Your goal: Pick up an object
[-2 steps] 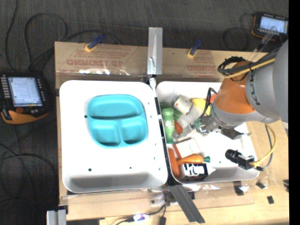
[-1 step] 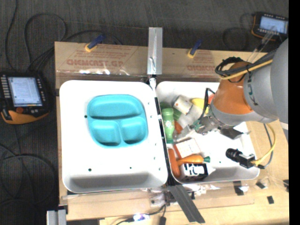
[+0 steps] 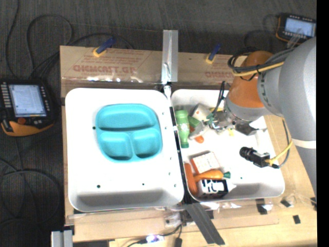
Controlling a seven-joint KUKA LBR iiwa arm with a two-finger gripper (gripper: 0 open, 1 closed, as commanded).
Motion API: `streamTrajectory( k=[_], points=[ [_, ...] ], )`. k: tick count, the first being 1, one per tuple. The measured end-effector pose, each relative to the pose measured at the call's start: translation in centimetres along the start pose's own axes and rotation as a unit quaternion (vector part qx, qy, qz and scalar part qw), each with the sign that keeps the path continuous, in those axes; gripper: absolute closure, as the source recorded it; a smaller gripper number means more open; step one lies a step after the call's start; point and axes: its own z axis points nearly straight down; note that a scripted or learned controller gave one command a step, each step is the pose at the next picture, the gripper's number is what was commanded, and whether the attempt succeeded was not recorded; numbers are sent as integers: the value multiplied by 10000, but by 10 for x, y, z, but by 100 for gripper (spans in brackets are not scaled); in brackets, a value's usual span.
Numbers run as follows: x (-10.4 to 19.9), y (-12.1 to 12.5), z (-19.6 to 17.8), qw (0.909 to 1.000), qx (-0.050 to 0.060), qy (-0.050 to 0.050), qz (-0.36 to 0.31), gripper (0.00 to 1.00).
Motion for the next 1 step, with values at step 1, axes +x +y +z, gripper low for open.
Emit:
streamTrajectory(
  k=[1],
  points=[
    [1, 1, -10, 10000, -13, -1, -4, 100]
  ],
)
